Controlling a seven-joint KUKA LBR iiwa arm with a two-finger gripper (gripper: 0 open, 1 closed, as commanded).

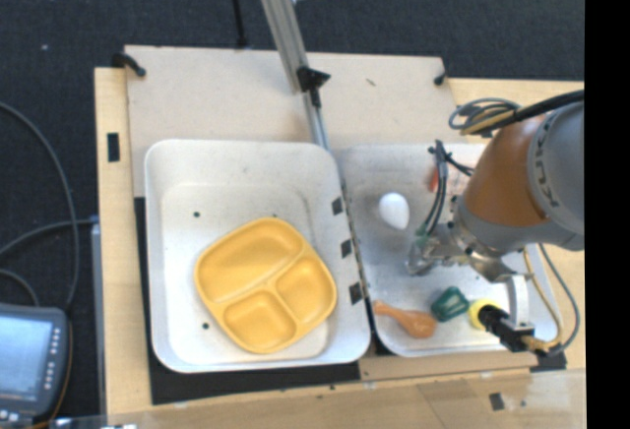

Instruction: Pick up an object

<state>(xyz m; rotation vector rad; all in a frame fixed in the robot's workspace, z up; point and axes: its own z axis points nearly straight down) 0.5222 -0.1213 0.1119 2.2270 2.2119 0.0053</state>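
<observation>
The right bin (394, 166) holds a white egg-shaped object (394, 211) near its back left. An orange spoon-like piece (406, 319) lies at its front, and a small green object (449, 303) sits just right of it. My gripper (423, 260) hangs low in the middle of this bin, below and to the right of the white egg and above the green object. Nothing can be seen between its tips. The arm's orange band (502, 186) covers the right part of the bin.
The left bin (177, 181) holds a yellow divided plate (264, 283) toward its front. A slanted metal pole (285, 24) rises from behind the bins. A small red thing (431, 179) shows near the back of the right bin, beside the cables.
</observation>
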